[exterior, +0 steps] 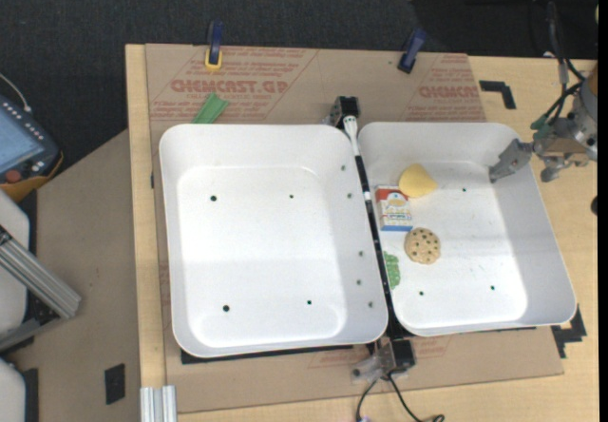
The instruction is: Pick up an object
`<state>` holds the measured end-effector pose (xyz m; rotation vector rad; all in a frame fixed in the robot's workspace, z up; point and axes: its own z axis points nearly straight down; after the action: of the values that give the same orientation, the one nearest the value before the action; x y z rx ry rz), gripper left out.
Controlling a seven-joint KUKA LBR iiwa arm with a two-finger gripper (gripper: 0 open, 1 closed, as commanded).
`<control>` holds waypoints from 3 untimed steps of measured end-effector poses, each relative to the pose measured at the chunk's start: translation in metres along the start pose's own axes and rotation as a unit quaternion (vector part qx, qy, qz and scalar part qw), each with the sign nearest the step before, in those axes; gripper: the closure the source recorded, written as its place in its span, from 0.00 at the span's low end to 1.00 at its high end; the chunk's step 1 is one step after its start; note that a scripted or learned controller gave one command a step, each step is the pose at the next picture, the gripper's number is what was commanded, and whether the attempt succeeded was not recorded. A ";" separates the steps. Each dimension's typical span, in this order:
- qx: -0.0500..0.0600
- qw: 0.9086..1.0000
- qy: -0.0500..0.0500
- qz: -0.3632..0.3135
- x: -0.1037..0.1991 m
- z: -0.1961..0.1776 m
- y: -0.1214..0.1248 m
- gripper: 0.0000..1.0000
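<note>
We judge the pick not yet begun: our gripper (528,161) hangs at the right bin's (513,311) far right rim, its state unclear to us, while a round speckled cookie (423,245) lies untouched near that bin's left wall, below a yellow wedge (417,181).

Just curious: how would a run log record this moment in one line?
hand: over right bin far edge, nothing held | cookie, yellow piece, small carton: lying in right bin

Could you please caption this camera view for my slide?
Gripper over right white bin holding round cookie, yellow wedge.
</note>
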<state>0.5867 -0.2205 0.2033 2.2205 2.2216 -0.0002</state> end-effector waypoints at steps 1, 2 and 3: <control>-0.002 1.000 -0.001 0.000 0.000 -0.011 0.001 1.00; -0.002 1.000 -0.001 0.002 0.000 -0.101 -0.074 1.00; 0.004 1.000 0.003 -0.004 0.100 -0.050 -0.092 1.00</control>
<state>0.4942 -0.1201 0.2531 2.2180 2.2382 -0.0012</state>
